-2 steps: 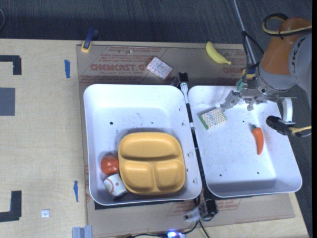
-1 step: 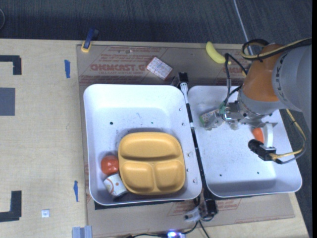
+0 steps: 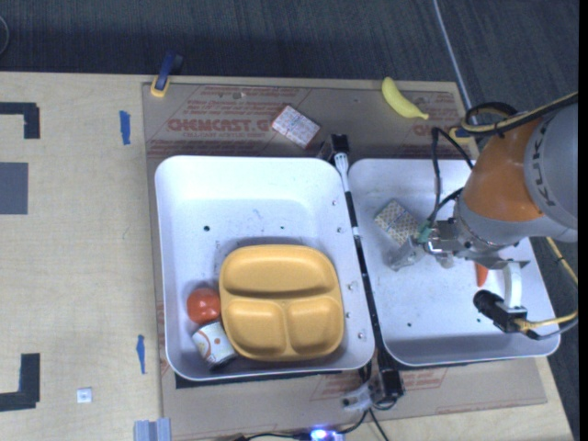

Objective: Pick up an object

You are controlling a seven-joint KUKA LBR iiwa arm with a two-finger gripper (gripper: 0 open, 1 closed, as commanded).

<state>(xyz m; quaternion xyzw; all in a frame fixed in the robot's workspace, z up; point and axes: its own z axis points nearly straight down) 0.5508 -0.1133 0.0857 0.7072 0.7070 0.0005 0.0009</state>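
arm: i see the grey arm [image 3: 551,173] with its orange band [image 3: 501,186] reaching in from the right, over the right bin.
gripper: the gripper [image 3: 439,242] sits low in the right bin, just beside a grey object; from here i cannot tell how it stands, and i see nothing plainly held by it.
grey object: a small grey piece [image 3: 401,257] lies on the floor of the right bin [image 3: 441,338], just left of the gripper, whether touching it i cannot say.
speckled block: a small speckled square block [image 3: 397,220] lies near the grey piece, a little above it in my view, in the same bin.
orange sliver: a bit of orange-red [image 3: 480,272] shows under the wrist, mostly hidden.
left bin: the left bin [image 3: 184,200] holds a yellow divided tray [image 3: 280,301], with a red-orange ball [image 3: 203,305] touching its left edge and a small white and orange can [image 3: 211,343] just below the ball.
bench: a banana [image 3: 402,100] and a small patterned card [image 3: 294,126] lie on the cardboard behind the bins.
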